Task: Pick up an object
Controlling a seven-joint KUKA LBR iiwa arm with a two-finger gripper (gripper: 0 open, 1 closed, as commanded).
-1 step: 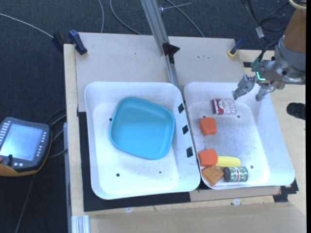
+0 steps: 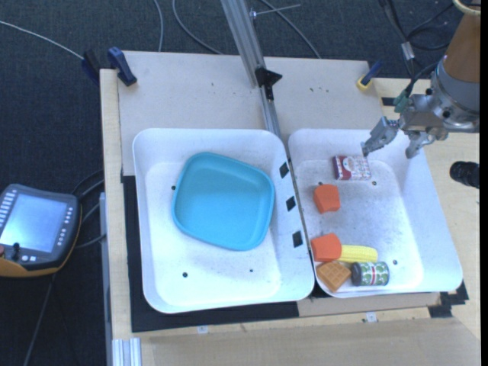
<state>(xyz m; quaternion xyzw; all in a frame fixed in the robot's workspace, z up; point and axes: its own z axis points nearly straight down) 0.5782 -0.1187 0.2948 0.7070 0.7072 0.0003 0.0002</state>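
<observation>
I am looking first at the near edge of the right-hand shallow white plastic bin (image 2: 427, 227), where a cluster is sitting at about six o'clock: a tan waffle-shaped toy (image 2: 333, 274), a small dark tin can lying on its side (image 2: 370, 273), a yellow plastic corn cob (image 2: 357, 253) and an orange-red block (image 2: 326, 246) touching it. Further in, a second orange cube (image 2: 327, 198) is resting alone near the bin's centre. Beyond it, at twelve o'clock, a small red-and-white printed carton (image 2: 351, 167) is lying flat. The gripper (image 2: 396, 139) is hanging just past that carton, at about one o'clock, fingers spread and holding nothing. I am judging the carton the likeliest target: light, thin-walled, probably crushable, so I would be closing across its short sides gently. In the left bin (image 2: 152, 204), a blue squarish plastic plate (image 2: 223, 200) is lying tilted on the pale tabletop's (image 2: 191, 90) far side.
</observation>
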